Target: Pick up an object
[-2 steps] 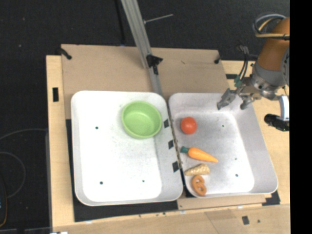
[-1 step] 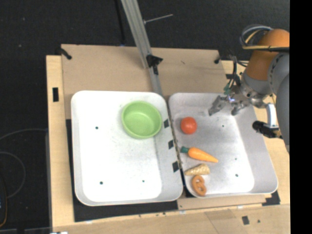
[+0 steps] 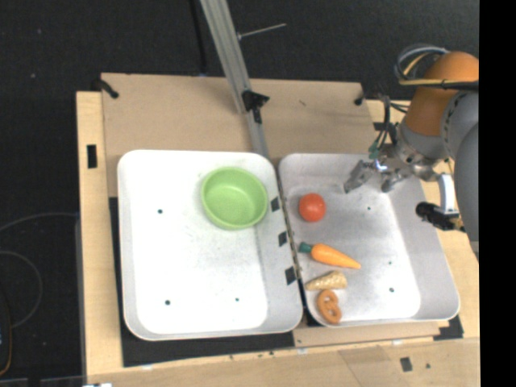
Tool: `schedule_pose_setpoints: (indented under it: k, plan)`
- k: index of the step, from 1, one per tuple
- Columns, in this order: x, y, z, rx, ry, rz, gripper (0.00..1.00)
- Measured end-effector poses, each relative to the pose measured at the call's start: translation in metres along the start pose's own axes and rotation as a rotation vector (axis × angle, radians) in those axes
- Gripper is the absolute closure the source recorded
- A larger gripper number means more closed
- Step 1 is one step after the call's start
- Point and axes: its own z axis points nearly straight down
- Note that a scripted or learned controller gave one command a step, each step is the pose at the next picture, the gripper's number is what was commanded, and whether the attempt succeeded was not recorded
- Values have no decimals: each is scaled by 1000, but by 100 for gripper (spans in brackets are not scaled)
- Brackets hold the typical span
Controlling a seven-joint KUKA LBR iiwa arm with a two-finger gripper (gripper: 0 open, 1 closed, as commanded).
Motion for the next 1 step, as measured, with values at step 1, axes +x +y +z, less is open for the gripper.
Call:
schedule_pose_setpoints:
  k: [1]
  plan:
    - [-1,1,-13,-4,-5,-4,100]
